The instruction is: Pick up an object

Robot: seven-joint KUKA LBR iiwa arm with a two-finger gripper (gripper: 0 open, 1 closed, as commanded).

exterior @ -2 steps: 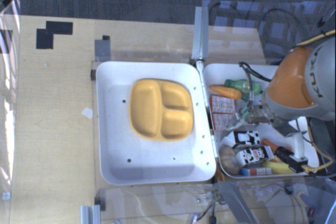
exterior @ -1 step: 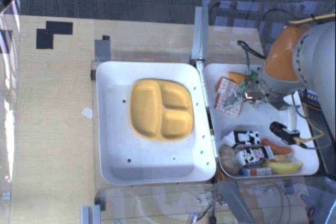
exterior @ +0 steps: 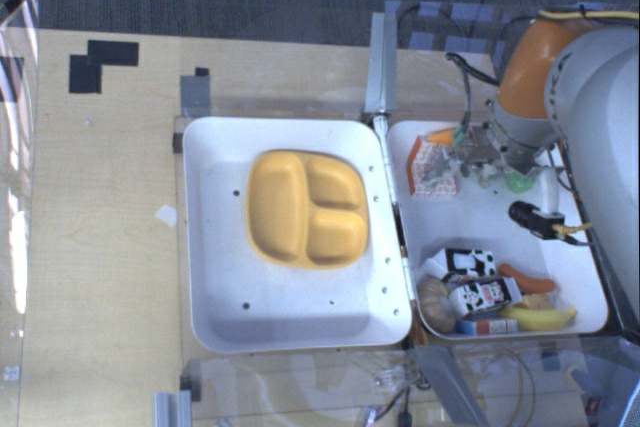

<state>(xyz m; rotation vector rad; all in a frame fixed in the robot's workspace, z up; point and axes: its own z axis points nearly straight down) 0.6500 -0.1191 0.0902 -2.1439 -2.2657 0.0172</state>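
Grey arm's gripper [exterior: 478, 158] sits low in the right bin [exterior: 590, 315] beside a red-and-white packet [exterior: 431, 167]; its grip cannot be told, nothing visibly lifted

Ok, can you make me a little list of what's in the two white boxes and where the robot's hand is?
left bin: shallow white plastic bin holding a yellow three-section plastic tray
right bin: shallow white plastic bin holding many small things
far corner of right bin: orange and white speckled carton
near edge of right bin: yellow banana, orange carrot, black and white cow-patterned box
arm: grey with an orange band, over the far side of the right bin
pincer: low beside the speckled carton; grip unclear
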